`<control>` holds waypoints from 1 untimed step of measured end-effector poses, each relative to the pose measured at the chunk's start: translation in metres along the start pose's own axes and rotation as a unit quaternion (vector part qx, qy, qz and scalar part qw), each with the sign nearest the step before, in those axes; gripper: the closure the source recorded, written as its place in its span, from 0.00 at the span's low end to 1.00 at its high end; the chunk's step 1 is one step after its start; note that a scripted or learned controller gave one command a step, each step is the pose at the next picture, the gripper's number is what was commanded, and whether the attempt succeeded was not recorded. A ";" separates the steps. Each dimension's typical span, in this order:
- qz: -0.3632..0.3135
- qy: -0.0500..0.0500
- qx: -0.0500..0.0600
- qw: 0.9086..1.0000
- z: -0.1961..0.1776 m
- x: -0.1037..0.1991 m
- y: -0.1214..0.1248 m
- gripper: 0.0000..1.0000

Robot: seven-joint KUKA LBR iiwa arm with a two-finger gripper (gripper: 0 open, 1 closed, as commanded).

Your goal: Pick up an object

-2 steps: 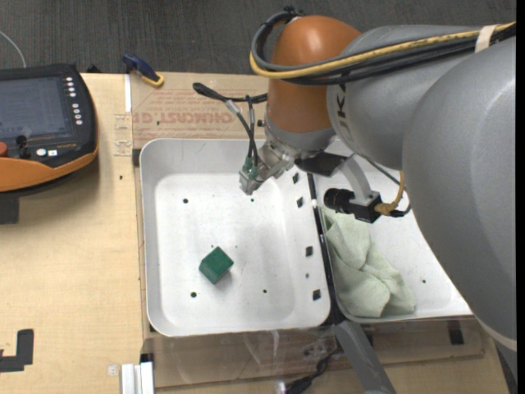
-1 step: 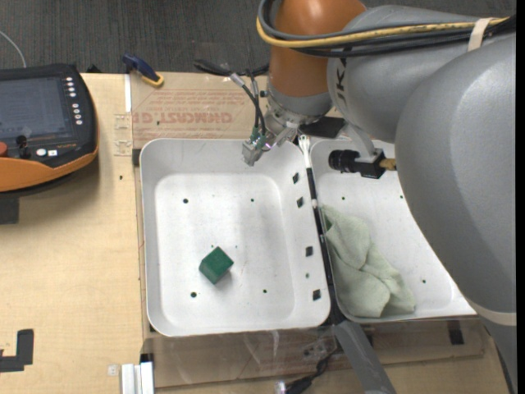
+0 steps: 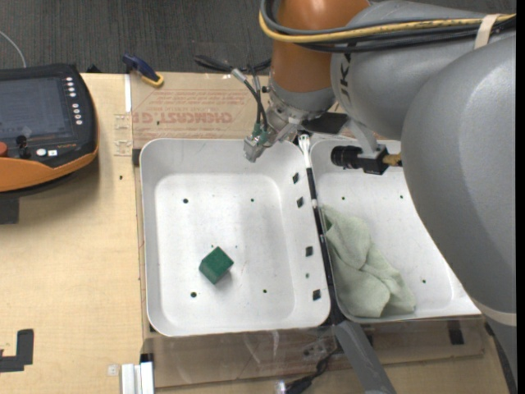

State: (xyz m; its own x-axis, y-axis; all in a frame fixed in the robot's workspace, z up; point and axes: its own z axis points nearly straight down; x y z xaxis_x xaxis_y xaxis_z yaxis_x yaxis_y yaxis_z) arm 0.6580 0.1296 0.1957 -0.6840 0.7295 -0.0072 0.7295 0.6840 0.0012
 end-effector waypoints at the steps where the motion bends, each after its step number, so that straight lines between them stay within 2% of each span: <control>1: -0.065 0.003 0.000 0.998 -0.007 0.033 -0.018 1.00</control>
State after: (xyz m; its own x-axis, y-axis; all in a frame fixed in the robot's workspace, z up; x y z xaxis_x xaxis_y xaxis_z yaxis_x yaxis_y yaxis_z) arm 0.6226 0.1414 0.2022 -0.7733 0.6340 -0.0020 0.6340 0.7733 -0.0003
